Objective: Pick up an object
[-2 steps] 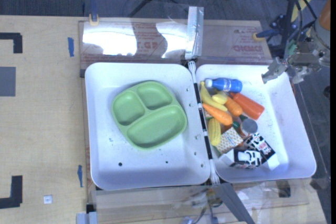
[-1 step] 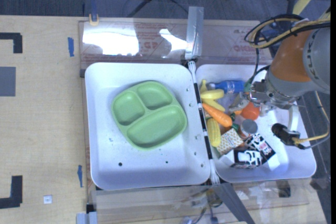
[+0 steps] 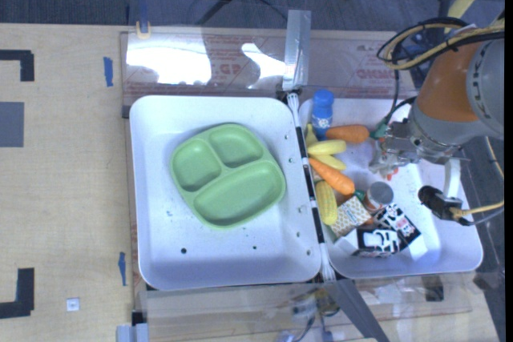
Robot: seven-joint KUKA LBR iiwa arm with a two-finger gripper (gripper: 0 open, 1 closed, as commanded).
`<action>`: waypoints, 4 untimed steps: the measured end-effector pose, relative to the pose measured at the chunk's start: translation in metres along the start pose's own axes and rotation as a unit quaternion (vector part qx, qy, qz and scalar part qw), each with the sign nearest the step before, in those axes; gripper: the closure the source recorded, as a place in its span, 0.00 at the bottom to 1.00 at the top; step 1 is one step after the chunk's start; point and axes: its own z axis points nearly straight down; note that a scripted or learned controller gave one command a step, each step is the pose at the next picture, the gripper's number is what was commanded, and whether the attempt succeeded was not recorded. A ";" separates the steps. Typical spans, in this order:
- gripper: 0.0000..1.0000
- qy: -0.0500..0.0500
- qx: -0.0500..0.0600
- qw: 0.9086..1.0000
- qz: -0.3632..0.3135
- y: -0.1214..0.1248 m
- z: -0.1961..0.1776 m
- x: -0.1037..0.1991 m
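Note:
The right bin (image 3: 463, 251) holds several objects. A blue bottle (image 3: 322, 110) stands at its far left corner. Beside it lie an orange carrot (image 3: 349, 134), a yellow banana (image 3: 327, 148), a second carrot (image 3: 333, 175) and a corn cob (image 3: 326, 203). Nearer the front are a small grey round piece (image 3: 380, 193), a tan patterned packet (image 3: 351, 215) and a black-and-white cow-patterned item (image 3: 390, 230). My gripper (image 3: 389, 164) hangs over the middle of this bin, just right of the upper carrot and just beyond the grey piece. Nothing is visibly held.
The left bin (image 3: 160, 240) carries a green divided plate (image 3: 228, 172). A raised divider (image 3: 309, 172) separates the two bins. A clear wall (image 3: 208, 60) stands behind them. A black cable fitting (image 3: 437, 200) hangs off the wrist over the right bin's right side.

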 end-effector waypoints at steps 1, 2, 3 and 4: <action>0.00 0.000 0.000 1.000 0.000 0.000 0.000 0.000; 0.00 0.000 0.001 0.999 -0.054 0.068 0.029 0.011; 0.00 0.001 0.002 0.999 -0.045 -0.040 -0.022 0.016; 0.00 0.000 -0.003 0.999 -0.033 -0.057 0.027 0.025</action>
